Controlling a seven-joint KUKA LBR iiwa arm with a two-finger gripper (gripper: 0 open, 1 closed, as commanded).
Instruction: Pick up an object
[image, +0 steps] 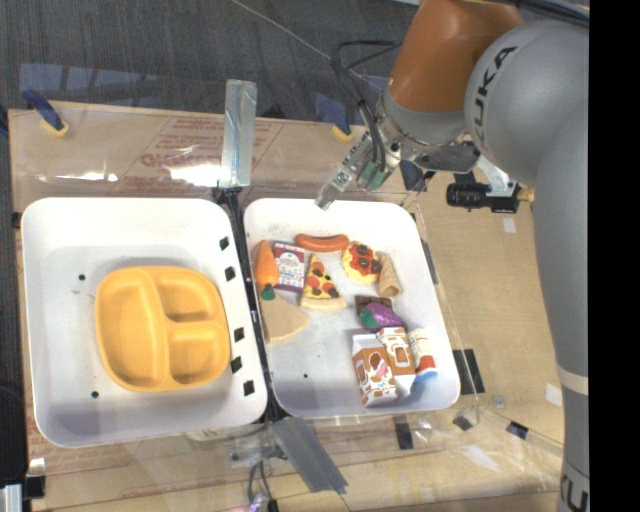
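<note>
Camera view looks down on my 2 white bins, and the things I could pick all lie in the right bin (300, 385). Along its far side a sausage (322, 241) lies crosswise, with a carrot (264, 268) standing lengthwise near the left wall and a small dark red carton (290, 268) just beside it. A pizza slice (321, 284) touches that carton on its right, and a round pizza-like piece (360, 260) sits beyond it with a tan cone (387, 277) at its edge. Below the carrot a pale wedge (285, 322) rests on the bin floor. Toward the near right corner a purple and green piece (377, 314) lies above 2 brown and white cartons (380, 366), which touch each other, and a small bottle with a red and blue end (423, 358) lies along their right side.

My claw (337, 188) hangs over the far rim of the right bin, tilted down and to the left, well apart from every object. Whether it is open or closed I cannot tell from this angle; nothing shows in it. My grey arm with its orange band (445, 45) comes in from the right side of the view.

The left bin (50, 300) holds a yellow divided tray (160, 325) with 3 compartments, lying flat near its middle. A silver tape strip (238, 130) runs up from the seam between the 2 bins.
</note>
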